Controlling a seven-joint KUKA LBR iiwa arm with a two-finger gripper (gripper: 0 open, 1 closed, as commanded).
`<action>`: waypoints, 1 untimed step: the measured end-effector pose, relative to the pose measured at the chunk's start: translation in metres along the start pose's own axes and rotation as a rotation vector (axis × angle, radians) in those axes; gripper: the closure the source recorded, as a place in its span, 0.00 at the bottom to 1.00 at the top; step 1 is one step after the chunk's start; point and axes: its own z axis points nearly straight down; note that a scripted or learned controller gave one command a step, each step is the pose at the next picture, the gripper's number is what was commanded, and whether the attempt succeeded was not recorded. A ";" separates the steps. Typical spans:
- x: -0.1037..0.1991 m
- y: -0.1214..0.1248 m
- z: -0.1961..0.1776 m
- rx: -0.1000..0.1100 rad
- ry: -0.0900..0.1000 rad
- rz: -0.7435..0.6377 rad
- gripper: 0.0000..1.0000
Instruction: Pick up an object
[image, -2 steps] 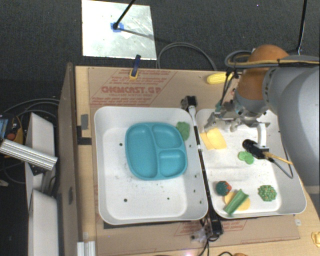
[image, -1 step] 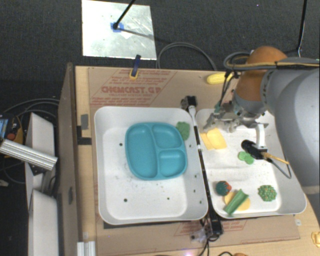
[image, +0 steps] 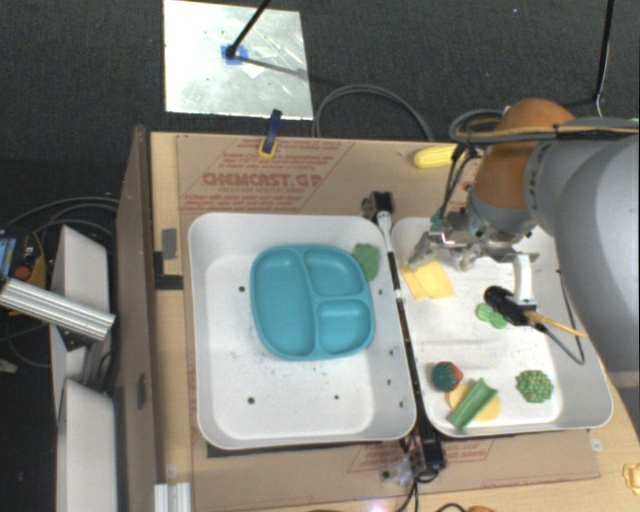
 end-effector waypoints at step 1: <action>0.000 0.000 0.000 0.000 0.000 0.000 0.00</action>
